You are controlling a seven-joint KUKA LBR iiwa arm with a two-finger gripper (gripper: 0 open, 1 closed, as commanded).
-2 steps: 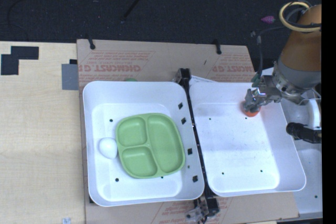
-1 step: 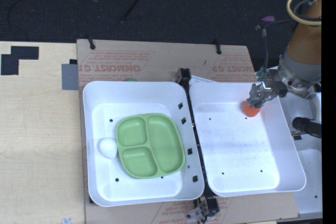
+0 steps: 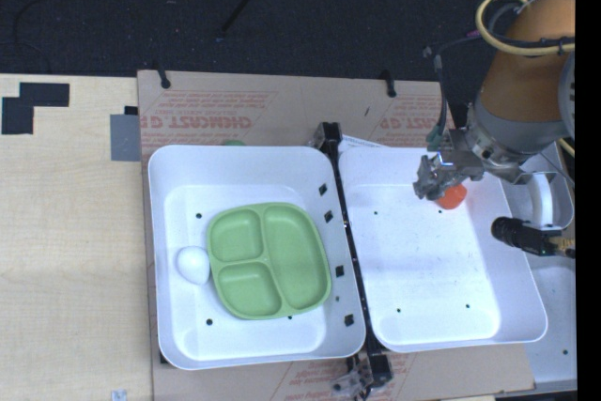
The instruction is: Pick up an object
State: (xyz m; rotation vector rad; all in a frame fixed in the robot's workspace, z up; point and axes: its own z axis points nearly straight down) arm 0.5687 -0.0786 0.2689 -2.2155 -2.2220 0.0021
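Even, bright overhead light washes the white bins point(image 3: 413, 333) slightly; shadows are soft, the floor behind is dark, detail mildly grainy.

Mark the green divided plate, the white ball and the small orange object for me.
green divided plate point(image 3: 269, 260): camera view, on the ridge where its three compartments meet.
white ball point(image 3: 193, 265): camera view, middle of its top surface.
small orange object point(image 3: 454, 196): camera view, on its visible lower part, just below the claw point(image 3: 434, 185).

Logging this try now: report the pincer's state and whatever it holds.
Pincer: over the right white plastic bin, with a small orange-red rounded object at its tip; open or closed, and whether it grips that object, cannot be told.
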